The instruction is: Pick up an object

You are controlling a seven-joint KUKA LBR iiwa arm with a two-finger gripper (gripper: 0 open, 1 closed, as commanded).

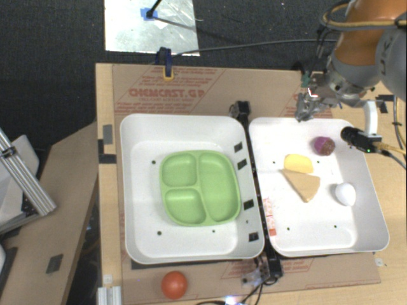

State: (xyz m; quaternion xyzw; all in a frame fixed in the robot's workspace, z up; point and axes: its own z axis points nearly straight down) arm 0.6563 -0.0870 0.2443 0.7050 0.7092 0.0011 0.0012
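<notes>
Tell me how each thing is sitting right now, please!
Green tray: flat in left bin, nothing on it.
Purple ball: loose in right bin.
Yellow piece: touching the tan wedge.
White egg: lying alone.
Orange ball: outside the bins.
Gripper: above right bin's far edge.

Green tray (200, 187), purple ball (324, 145)

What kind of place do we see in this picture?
Probably a robotics lab bench set up for picking trials. A grey arm with an orange band reaches over two shallow white bins on a brown board, one bin holds a green divided plastic tray, and cables run across the dark floor.
</notes>
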